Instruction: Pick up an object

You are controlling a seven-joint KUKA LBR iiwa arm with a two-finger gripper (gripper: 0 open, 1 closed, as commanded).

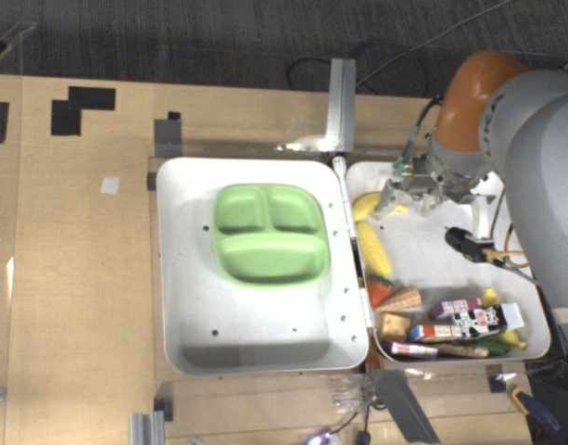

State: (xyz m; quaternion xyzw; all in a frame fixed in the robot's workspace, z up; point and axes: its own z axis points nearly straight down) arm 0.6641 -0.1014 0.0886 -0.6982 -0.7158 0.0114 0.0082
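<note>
The hand [406, 191] of the grey arm [543, 146] hangs low over the far part of the right shallow white bin [422, 262], the bin where the loose things lie. From this slanted view I cannot tell if the hand is released or clenched, and nothing can be seen held in it.

The thing closest to the hand is a yellow curved plastic piece [364, 206], shaped like a banana. It lies just beside the hand, close to the bin wall on the side of the left shallow white bin [191, 248]. I judge that it is the likely target, because the hand is placed nearer to it than to anything else.

Along the same wall, nearer to the camera, lie a yellow toy corn cob [374, 250], a small red piece [378, 292] and a tan cone-shaped piece [403, 298]. A flat box with black and white print [471, 316] and some thin sticks like markers [441, 349] crowd the near edge, touching one another. A grasp in that heap would probably catch two things at once, so the far corner, where things lie more apart, seems the better choice. The wall beside the yellow piece may leave little room on that side.

The left bin holds a light green plastic plate with three compartments [270, 233], lying flat near its middle. A light wooden surface [70, 276] carries both bins.
</note>
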